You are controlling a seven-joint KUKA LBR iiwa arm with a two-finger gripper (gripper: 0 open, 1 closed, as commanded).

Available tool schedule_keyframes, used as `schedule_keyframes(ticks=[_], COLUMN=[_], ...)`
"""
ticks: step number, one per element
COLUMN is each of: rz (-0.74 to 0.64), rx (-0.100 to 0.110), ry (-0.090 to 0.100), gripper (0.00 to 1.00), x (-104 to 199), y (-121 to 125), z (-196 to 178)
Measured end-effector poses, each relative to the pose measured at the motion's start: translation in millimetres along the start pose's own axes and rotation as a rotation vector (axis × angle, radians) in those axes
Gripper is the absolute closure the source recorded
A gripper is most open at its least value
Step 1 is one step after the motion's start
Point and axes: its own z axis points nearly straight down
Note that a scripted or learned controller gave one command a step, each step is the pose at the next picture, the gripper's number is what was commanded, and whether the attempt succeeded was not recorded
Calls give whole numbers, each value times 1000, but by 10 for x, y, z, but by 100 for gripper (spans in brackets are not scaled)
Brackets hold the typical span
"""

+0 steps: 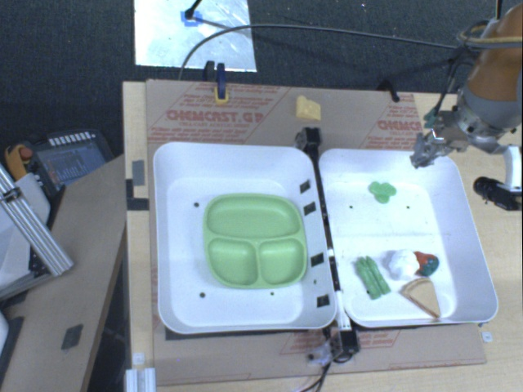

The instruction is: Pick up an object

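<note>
The right bin holds several small objects. A flat green piece lies near its back. Toward the front sit a green bean-like bundle, a white lump, a red and dark piece and a tan wedge. My gripper hangs over the back right corner of that bin, up and right of the flat green piece, with nothing seen in it.
The left bin holds a green divided plate. A black divider with clips runs between the bins. A yellow block lies on the board behind them. A control box and a metal rail stand at the left.
</note>
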Motion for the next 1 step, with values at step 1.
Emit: schedule_keyframes(ticks=[1], rz=[1], rx=[3], ry=[1], gripper=[100], x=[-2], y=[15], z=[-271])
